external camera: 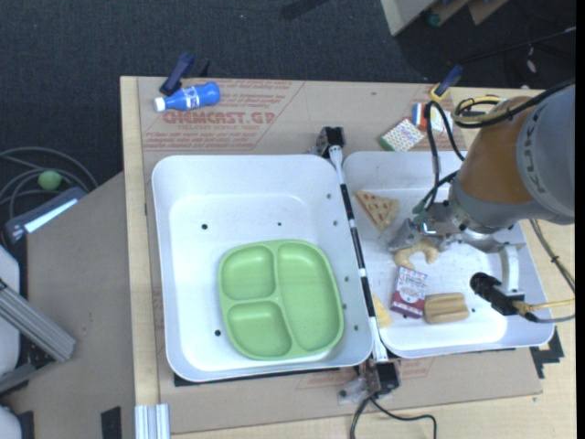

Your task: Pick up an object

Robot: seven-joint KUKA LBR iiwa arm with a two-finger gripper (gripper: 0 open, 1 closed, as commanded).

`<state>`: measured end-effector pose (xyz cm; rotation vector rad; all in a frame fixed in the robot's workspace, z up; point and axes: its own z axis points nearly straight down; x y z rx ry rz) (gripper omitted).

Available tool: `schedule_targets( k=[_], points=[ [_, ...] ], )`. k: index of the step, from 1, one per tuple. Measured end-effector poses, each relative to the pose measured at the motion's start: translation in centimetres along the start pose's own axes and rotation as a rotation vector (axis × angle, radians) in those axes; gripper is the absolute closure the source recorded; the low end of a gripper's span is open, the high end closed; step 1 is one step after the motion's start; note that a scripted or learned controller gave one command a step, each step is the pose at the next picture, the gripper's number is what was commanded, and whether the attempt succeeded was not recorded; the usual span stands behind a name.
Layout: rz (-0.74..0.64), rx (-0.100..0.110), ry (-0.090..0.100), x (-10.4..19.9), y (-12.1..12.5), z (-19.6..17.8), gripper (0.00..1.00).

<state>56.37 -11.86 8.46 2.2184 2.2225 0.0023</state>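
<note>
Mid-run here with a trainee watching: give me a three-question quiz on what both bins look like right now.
1. True or false: the green divided plate lies in the left bin.
2. Which lies nearest the right bin's front rim? A) waffle piece B) tan block C) blue bottle
3. Fill in: the gripper hangs over the ____ bin.

Key: 1 true; 2 B; 3 right.
</note>
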Motion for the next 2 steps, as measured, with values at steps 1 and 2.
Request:
schedule_targets(
  k=[1, 2],
  points=[
    [0.0, 0.001, 0.001, 8.1, -0.2, -10.1, 1.0],
    [0.001, 0.002, 0.001, 13.6, -4.6, -15.3, 1.0]
  ],
)
